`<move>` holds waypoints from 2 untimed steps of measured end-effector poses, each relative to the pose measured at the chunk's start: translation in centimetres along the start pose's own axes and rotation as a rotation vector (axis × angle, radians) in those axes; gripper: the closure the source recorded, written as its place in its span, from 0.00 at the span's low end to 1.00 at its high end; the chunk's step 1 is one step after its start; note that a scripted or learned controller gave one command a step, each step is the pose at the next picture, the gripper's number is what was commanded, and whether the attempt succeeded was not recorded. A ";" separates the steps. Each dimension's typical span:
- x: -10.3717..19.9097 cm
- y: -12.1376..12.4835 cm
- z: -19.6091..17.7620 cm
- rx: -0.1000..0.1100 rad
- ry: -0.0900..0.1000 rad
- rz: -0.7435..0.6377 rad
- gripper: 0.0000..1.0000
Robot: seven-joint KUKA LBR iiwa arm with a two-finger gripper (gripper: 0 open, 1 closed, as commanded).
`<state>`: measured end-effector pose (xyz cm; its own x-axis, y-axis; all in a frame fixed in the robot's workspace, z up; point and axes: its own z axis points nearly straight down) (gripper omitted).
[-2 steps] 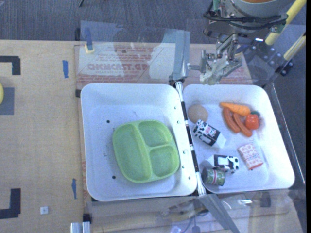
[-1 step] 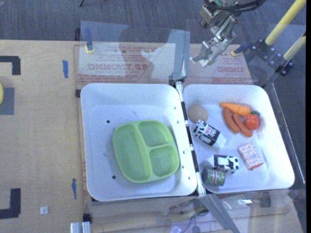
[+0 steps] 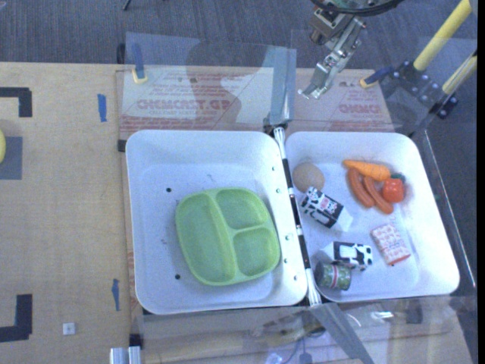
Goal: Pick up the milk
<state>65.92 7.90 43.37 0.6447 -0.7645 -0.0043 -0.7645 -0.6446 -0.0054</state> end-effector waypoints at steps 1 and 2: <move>1.6 0.3 0.1 -0.002 -0.002 -0.441 1.00; -7.9 0.8 0.1 -0.008 -0.005 -0.656 1.00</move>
<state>60.21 13.41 43.30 0.9772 -0.2123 -0.0072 -0.2123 -0.9772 -0.0015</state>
